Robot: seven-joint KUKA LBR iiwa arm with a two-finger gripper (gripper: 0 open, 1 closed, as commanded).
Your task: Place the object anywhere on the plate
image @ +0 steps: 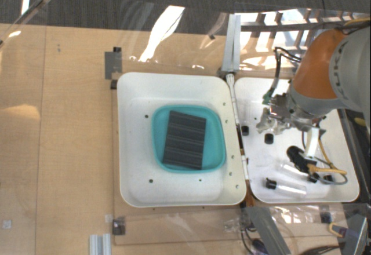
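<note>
A teal plate (215, 149) sits in the middle of the left white bin (133, 132). A dark grey ribbed rectangular block (185, 139) lies flat on the plate, slightly tilted, well inside its rim. My gripper (271, 124) hangs over the right bin (252, 94), near its left wall and to the right of the plate. It is apart from the block, and I see nothing held in it. The grey arm with its orange band (319, 71) reaches in from the right.
In the right bin, a clear tube with a black cap (285, 186) lies near the front edge. Two small black bits (268, 138) (244, 130) lie near the gripper. A metal divider (232, 45) stands between the bins at the back.
</note>
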